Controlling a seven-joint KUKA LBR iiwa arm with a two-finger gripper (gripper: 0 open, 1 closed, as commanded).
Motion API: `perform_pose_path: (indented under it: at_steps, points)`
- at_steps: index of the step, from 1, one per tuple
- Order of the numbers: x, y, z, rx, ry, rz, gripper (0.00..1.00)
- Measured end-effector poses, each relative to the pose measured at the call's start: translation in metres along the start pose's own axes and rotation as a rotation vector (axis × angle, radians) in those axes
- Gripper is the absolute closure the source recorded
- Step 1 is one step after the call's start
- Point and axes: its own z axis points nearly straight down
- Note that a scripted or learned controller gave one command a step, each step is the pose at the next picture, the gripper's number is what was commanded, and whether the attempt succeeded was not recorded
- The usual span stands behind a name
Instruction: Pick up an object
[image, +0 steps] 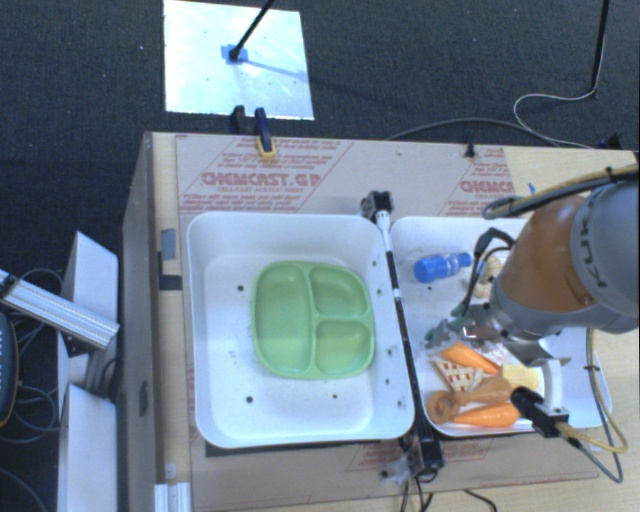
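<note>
Two white bins on a paper-covered bench, dark carpet around; gripper state unclear.

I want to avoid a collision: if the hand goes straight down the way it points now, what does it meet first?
Probably the orange carrot piece lying just under the hand in the right bin. Depth is unclear from this slanted view, so the waffle-like piece beside it is also possible.

Your arm came in from the right, grey body with the orange band bulking just above the wrist. It was bent low, wrist pitched downward and toward the left. Your gripper hung at the arm's lower left end, too small and blurred to read.
</note>
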Motion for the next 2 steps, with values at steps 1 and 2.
perform_pose_path:
  at_steps: [1, 2]
  points:
    - [0.0, 0.001, -0.011, -0.003, -0.001, 0.0, 1.0]
    - [0.048, 0.058, -0.085, -0.002, 0.001, -0.003, 1.0]
